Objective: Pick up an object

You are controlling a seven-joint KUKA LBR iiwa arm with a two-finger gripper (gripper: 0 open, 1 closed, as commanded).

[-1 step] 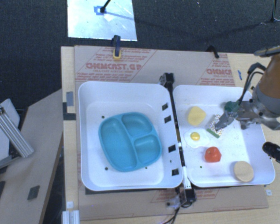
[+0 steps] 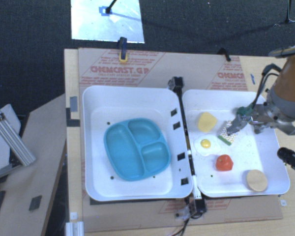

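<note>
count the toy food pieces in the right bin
4 clearly: yellow piece top, fried egg below it, red piece, tan round. A small item under the gripper may be another.

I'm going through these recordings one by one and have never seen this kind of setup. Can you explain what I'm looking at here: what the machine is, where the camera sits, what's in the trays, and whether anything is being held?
There is one camera, fixed above a bench and looking down at a slant. The machine on the right is a robot arm, grey with an orange band; its grasping part, the tool, reaches into the right bin.

Two shallow white bins sit side by side. The left bin contains a blue divided plate. The right bin contains toy food: a yellow lump, a fried egg, a red piece, a tan round disc, and a small green-and-white piece directly under the tool.

The tool is down at that small piece, but the picture is too coarse to tell whether it grips it, so I would not count anything as held.
</note>
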